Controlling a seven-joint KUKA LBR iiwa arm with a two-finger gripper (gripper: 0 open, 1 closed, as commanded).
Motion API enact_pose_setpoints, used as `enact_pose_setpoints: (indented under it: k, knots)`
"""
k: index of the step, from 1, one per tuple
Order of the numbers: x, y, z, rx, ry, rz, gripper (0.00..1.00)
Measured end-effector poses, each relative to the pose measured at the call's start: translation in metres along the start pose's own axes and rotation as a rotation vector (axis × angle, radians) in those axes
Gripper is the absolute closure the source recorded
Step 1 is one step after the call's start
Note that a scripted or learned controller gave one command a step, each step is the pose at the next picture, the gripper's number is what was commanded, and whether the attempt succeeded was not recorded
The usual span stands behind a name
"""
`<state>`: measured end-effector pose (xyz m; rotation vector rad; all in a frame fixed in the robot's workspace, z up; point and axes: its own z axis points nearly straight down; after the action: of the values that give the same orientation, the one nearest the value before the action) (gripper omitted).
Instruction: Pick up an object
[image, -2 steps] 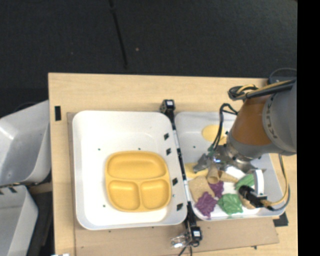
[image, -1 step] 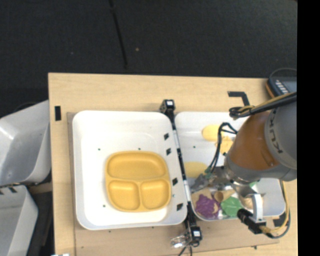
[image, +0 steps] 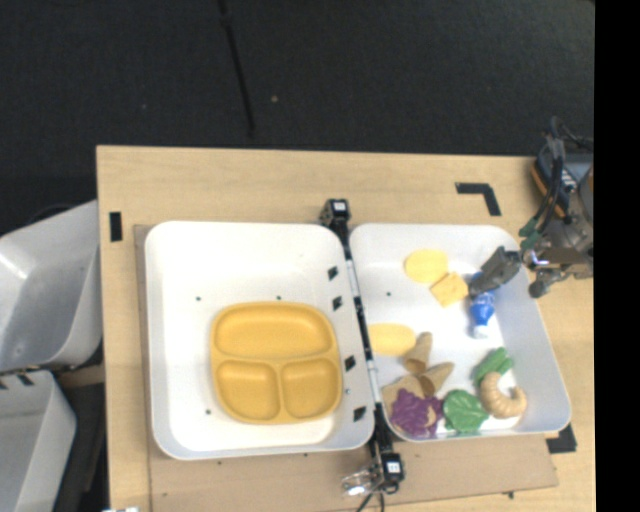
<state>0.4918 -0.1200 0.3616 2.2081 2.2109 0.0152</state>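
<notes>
The right bin (image: 530, 330) holds several toy foods. A yellow disc (image: 426, 264) and a yellow cheese block (image: 449, 288) lie near its back, with a small blue object (image: 482, 310) just right of the block. Further forward are a yellow oval (image: 390, 338), two tan cones (image: 424, 366), purple grapes (image: 415, 410), a green leafy piece (image: 462, 410), a tan croissant (image: 503, 395) and a green pepper-like piece (image: 492, 362). My gripper (image: 518, 277) hangs over the bin's back right corner, open, with nothing between its fingers. Its left finger (image: 495, 268) points toward the cheese block and the blue object.
The left bin (image: 180, 300) holds a yellow divided plate (image: 275, 360). A black clip rail (image: 352, 320) runs between the two bins. The wooden bench (image: 300, 185) extends behind them, and a white container (image: 45, 290) stands off its left edge.
</notes>
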Motion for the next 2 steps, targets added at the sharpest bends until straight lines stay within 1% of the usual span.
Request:
enact_pose_setpoints:
  k: [1,2]
  knots:
    - [-0.042,-0.007,0.127,0.028,0.005,0.006,0.0]
    - [0.013,-0.006,0.263,0.013,0.001,-0.003,0.0]
